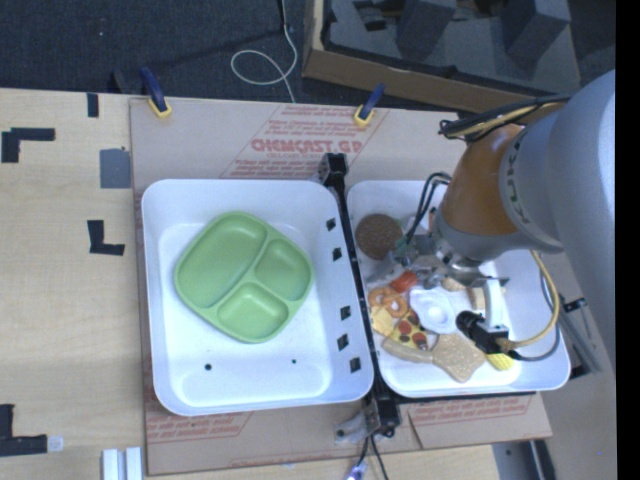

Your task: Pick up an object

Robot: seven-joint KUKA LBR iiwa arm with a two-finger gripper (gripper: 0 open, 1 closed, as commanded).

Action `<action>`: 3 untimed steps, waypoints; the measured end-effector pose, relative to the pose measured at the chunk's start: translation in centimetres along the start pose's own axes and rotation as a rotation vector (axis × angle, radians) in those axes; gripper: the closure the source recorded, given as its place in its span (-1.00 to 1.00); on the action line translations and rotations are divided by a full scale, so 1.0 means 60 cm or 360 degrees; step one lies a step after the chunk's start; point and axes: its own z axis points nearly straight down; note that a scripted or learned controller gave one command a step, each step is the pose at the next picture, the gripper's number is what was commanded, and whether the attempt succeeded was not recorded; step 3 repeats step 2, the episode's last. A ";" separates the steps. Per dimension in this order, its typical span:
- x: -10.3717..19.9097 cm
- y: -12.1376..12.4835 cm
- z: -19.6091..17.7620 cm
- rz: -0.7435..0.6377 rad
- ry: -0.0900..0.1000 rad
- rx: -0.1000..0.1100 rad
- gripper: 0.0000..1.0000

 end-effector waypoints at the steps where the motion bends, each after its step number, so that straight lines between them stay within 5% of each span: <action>1: 0.001 0.004 -0.014 -0.0004 0.0002 0.0003 1.00; 2: 0.119 0.006 -0.173 -0.0014 0.0007 -0.0005 1.00; 3: 0.119 0.006 -0.173 -0.0014 0.0007 -0.0005 1.00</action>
